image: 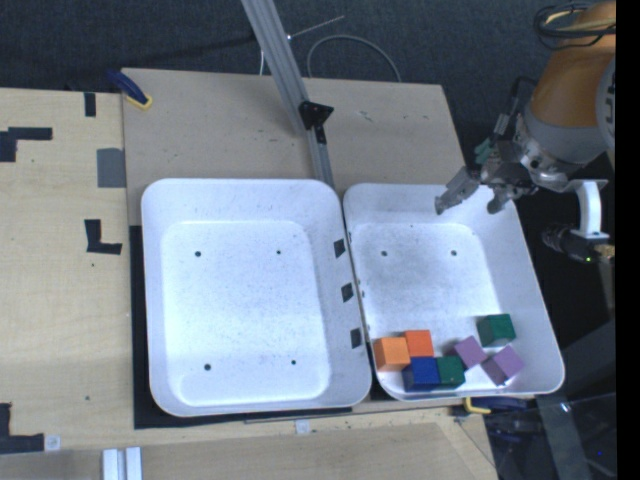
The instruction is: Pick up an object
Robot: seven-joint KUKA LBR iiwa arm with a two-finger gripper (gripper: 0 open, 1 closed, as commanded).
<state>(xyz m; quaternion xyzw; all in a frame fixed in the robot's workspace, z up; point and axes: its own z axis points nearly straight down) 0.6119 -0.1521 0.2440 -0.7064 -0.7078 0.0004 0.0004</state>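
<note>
While the gripper (468, 200) hung open and empty over the right bin (520, 258), we counted seven blocks clustered in its near corner: two orange (392, 351), two green (495, 328), two purple (469, 351), one blue (424, 371).

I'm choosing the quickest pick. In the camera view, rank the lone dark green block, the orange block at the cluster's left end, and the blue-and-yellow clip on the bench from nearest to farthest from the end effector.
1. The dark green block, right side of the right bin, below the end effector.
2. The orange block, at that bin's front left.
3. The blue-and-yellow clip, far left on the bench.
</note>
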